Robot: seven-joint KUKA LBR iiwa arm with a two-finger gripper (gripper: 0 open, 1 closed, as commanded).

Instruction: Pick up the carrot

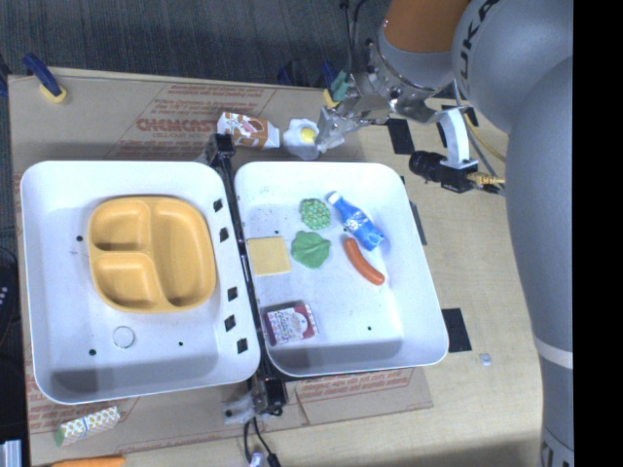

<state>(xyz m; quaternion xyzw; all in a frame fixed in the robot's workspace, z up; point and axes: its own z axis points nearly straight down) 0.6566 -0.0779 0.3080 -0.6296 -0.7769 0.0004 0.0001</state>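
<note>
Camera view: jaws (336,129) beyond bin rim, state unclear; carrot (365,262) touching bottle (356,221), risking a mis-grab.

Yellow tray (152,252) — blue bottle (356,222)

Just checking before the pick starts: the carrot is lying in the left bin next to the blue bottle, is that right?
Not quite. The camera view shows the carrot in the right bin, not the left one. The rest holds: it lies next to the blue bottle, just below it. The left bin holds the yellow divided tray.
</note>
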